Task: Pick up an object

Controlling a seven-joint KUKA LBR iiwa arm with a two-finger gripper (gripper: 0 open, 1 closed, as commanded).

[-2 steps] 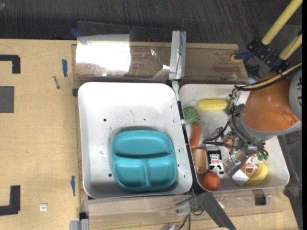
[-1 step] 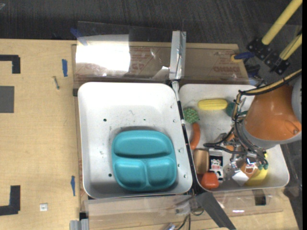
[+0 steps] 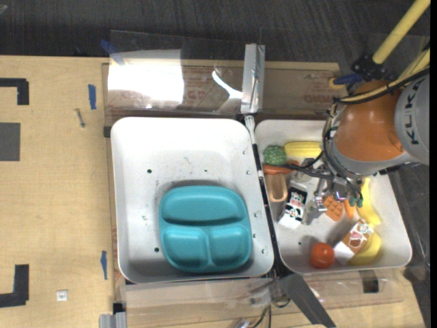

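The grey arm with its orange band (image 3: 369, 132) reaches in from the right and hangs over the right-hand white bin (image 3: 399, 251), its tool (image 3: 328, 200) lowered among the small things piled there. Whether the tool is wide or narrow cannot be told, since the arm's own bulk and the clutter hide its tips, and nothing can be seen held in it. Beneath and around it lie a black-and-white carton (image 3: 295, 207), an orange piece (image 3: 334, 209) and a brown cup-like thing (image 3: 276, 186). Toward the back of that bin sit a green broccoli toy (image 3: 275, 155) and a yellow corn cob (image 3: 302, 149) just beside it. Near the front edge rest a red tomato (image 3: 322, 254) and a yellow banana (image 3: 369, 246). The left-hand bin (image 3: 136, 149) carries a teal divided tray (image 3: 203, 227), lying flat in its front half, well apart from the tool. Both bins stand side by side on the table (image 3: 48, 183).
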